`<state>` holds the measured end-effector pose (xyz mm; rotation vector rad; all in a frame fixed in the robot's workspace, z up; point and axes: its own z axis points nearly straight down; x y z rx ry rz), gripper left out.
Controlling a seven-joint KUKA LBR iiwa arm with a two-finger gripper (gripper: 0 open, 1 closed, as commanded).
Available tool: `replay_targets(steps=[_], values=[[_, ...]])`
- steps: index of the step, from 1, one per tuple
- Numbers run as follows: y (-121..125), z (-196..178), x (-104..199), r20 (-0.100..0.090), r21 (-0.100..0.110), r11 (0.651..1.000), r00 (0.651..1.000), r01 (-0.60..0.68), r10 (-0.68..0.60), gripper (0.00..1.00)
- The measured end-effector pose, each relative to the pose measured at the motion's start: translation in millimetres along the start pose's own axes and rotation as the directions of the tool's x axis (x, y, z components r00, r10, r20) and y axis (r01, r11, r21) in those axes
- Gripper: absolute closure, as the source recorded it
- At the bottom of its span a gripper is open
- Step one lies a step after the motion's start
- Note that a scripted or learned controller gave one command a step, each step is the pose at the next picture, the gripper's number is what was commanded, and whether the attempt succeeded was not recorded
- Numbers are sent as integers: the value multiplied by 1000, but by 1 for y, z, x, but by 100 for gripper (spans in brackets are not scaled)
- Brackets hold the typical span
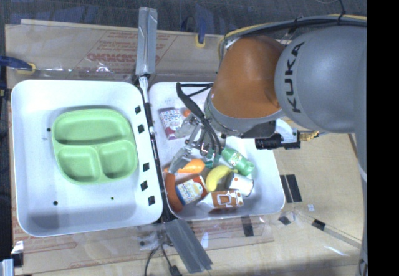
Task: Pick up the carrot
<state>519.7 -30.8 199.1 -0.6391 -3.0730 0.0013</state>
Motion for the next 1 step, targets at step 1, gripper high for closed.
replay_targets(steps=[1], values=[[-86,-4,-32,4,0,1000,1000,7,-7,0]])
